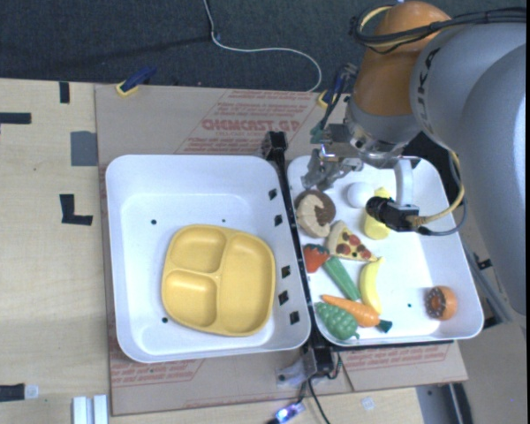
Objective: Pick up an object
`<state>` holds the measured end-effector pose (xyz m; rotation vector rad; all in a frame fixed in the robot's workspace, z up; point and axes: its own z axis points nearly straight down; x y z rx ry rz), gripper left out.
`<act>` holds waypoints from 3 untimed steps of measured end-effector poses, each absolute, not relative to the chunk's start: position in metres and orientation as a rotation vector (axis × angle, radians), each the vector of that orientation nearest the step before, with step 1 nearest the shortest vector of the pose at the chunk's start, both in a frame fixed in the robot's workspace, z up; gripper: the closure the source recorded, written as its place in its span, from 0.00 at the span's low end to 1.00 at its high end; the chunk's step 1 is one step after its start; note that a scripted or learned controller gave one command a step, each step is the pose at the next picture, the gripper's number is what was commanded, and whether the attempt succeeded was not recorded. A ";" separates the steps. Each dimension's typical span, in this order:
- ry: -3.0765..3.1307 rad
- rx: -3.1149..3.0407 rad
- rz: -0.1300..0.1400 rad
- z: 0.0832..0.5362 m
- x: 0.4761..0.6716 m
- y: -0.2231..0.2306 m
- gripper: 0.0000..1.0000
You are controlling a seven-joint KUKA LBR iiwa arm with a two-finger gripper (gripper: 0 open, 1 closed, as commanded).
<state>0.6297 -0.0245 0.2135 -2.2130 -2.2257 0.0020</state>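
My gripper (322,173) hangs over the far left part of the right bin (442,325), just above a brown and white round toy food (315,211). Its metal fingers point down and stand a little apart, with nothing between them. Below that lie a pizza slice (349,244), a red piece (314,258), a green pod (340,276), a banana (370,284), a carrot (349,307) and a green bumpy piece (337,323). A white egg (358,193) and a yellow piece (376,222) sit to the gripper's right. A brown doughnut (440,302) lies near the right front corner.
The left bin (141,193) holds a yellow divided plate (219,278). A black cable with a connector (397,212) loops from the wrist over the right bin. The grey arm with its orange band (397,51) covers the far right. A divider ridge (287,237) separates the bins.
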 end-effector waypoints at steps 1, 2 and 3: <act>-2.223 -2.219 0.002 0.215 0.632 -0.030 1.00; -2.224 -2.219 -0.001 0.234 0.633 -0.022 1.00; -2.222 -2.219 0.003 0.233 0.628 -0.030 1.00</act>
